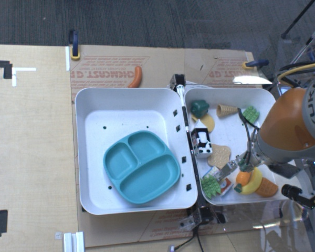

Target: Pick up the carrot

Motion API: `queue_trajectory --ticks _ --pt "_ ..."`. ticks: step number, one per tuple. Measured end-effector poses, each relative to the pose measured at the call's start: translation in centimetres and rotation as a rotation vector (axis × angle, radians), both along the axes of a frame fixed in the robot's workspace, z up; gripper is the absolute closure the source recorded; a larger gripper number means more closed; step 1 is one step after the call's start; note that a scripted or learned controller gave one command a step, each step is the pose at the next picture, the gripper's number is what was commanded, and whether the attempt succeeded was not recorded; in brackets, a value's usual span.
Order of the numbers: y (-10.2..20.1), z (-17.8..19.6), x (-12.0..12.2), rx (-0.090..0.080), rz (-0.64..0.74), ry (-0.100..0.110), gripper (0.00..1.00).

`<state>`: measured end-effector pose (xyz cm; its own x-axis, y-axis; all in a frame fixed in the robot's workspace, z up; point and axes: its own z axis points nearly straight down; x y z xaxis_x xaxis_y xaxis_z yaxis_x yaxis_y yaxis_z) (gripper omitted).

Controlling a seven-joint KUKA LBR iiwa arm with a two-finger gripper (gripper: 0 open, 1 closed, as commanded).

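Note:
The carrot (pixel 243 177) is a small orange piece with a green top, lying near the front of the right bin (pixel 228 96). It rests against a yellow banana (pixel 254 181) and an orange wedge (pixel 268 188). My gripper (pixel 235 167) is low in this bin, just above and left of the carrot, right at its green end. The grey wrist and the orange band of the arm (pixel 289 122) cover the bin's right side. I cannot make out whether anything is held.
The right bin also holds a bread slice (pixel 219 156), a black-and-white toy (pixel 202 140), a green leafy piece (pixel 211 185), a cone (pixel 227 109) and a dark green toy (pixel 200 107). A blue divided plate (pixel 142 166) lies in the left bin. A sausage (pixel 136 76) lies behind the bins.

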<state>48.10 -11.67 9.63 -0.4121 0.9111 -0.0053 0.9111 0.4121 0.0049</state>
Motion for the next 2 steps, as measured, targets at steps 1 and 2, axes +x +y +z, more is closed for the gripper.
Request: queue_trajectory --ticks 1,2 --pt "0.17 0.91 0.25 0.005 0.0 -0.001 1.0" --pt "0.08 1.81 0.47 0.004 0.001 -0.005 1.0"
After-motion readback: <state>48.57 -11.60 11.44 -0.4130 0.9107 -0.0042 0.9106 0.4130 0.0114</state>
